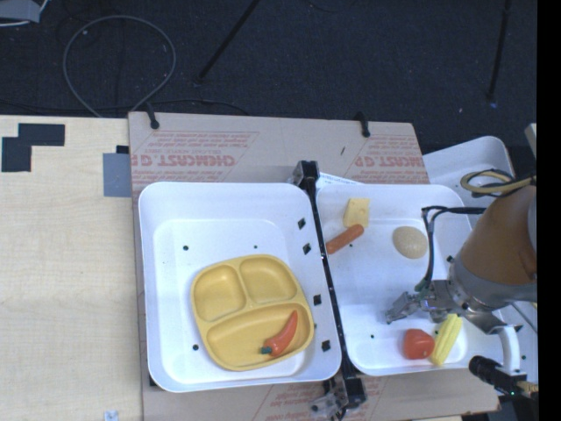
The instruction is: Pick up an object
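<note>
Two white bins sat side by side. The left bin (pixel 166 235) held a yellow divided plate (pixel 250 310) w/ a red chili pepper (pixel 282 334) at its 5 o'clock. In the right bin (pixel 368 358), the gripper (pixel 401 309) hovered low, fingers apparently spread, gripping nothing. A red tomato (pixel 418 344) and corn cob (pixel 446 338) lay at its 5 o'clock; a cheese wedge (pixel 356 211), sausage (pixel 344 239) and beige potato (pixel 409 241) lay toward 12.

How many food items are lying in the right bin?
5: a cheese wedge and a sausage near the divider, a beige egg-like item mid-bin, a red tomato and yellow corn at the front. The arm may hide others.
</note>
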### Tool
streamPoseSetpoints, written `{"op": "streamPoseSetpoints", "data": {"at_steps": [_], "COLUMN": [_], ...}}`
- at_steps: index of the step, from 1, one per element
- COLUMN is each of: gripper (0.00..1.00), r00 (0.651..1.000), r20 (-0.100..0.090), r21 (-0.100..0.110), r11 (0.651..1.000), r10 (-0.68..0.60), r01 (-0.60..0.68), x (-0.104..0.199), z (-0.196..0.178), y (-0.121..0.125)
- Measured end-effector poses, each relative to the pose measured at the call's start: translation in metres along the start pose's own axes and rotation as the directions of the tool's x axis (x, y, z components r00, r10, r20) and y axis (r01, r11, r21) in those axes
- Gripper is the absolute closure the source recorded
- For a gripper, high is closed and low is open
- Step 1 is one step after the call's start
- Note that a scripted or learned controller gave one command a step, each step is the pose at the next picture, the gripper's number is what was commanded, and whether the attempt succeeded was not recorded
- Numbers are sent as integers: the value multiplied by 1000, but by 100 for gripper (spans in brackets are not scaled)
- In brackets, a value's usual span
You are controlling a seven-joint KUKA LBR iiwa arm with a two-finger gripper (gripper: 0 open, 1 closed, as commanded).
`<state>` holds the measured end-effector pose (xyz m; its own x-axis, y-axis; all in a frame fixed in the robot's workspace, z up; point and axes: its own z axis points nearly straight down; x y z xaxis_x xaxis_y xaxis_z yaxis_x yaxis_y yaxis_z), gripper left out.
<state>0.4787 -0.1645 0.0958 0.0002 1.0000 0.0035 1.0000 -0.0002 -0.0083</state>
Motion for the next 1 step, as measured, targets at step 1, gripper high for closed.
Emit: {"op": "streamPoseSetpoints", "data": {"at_steps": [1], "gripper": [0], "r00": [1000], "r20": [2], "r21": [-5], "r11": [1000], "r10": [1], "r01": [-1], "x": [1], "z": [8], "y": [0]}}
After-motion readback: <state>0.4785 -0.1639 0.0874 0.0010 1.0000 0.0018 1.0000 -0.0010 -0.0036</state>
